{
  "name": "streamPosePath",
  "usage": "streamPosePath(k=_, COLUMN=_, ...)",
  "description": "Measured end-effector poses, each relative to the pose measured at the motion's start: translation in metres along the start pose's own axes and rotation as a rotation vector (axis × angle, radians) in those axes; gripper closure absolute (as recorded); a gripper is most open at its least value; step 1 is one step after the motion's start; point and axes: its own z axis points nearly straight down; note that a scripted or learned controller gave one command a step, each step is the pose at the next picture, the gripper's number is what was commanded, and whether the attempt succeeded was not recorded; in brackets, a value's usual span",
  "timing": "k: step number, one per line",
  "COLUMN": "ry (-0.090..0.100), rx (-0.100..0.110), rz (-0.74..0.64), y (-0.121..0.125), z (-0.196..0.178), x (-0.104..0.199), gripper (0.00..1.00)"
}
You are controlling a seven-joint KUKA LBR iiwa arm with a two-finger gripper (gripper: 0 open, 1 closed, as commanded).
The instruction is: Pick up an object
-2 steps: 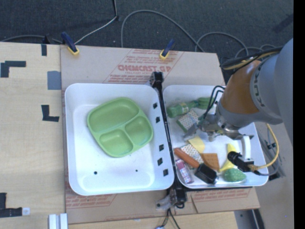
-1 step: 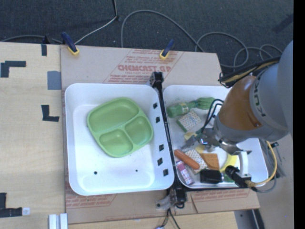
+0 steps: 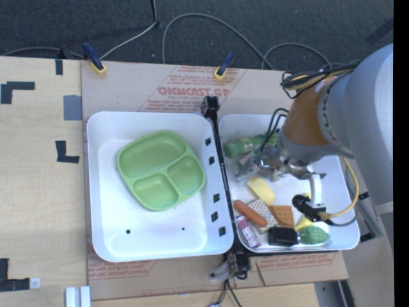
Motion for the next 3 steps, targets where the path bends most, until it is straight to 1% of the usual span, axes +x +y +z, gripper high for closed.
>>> streamPosePath(k=1, ry=-0.001, rx=-0.002, rz=0.001, y=-0.047, z=0.0, x=0.002, gripper=0.0)
streamPosePath(k=2, ry=-0.003, rx=0.001, rz=0.002, y=-0.047, z=-0.008, x=0.0, gripper=1.0)
streamPosePath(k=3, ry=0.001, rx=0.008, rz=0.0, y=-0.005, z=-0.097, x=0.055, gripper=1.0)
